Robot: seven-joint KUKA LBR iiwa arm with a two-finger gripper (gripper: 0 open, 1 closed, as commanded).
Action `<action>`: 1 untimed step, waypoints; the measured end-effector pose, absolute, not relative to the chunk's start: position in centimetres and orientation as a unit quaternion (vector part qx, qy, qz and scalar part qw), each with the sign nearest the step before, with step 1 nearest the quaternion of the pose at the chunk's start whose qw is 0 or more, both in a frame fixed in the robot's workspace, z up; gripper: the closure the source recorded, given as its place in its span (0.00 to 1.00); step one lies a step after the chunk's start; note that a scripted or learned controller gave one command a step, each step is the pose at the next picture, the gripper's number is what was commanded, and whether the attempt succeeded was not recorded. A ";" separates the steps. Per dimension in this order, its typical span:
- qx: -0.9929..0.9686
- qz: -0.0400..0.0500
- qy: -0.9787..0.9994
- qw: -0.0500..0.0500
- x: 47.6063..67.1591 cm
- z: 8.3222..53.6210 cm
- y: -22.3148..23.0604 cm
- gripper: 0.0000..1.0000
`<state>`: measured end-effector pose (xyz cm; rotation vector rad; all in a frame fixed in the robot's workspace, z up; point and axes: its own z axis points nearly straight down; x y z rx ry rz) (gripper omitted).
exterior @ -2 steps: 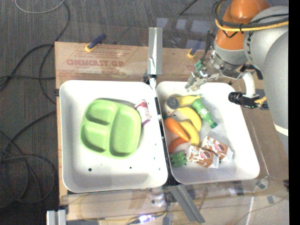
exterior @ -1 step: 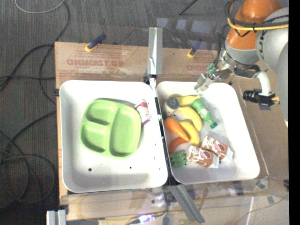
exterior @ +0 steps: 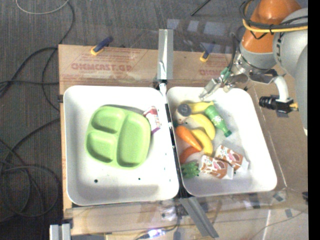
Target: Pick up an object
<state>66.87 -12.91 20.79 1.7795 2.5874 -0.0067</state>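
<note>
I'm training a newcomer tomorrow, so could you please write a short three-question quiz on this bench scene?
1. True or false: the green divided tray lies in the left bin.
2. Which bin holds the bananas?
3. The claw hovers over the right bin's: A) far rim, B) near rim, C) middle.

Key: 1 true; 2 the right bin; 3 A.
</note>
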 end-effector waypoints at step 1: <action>0.560 -0.001 0.829 0.000 65.0 10.5 -12.3 0.00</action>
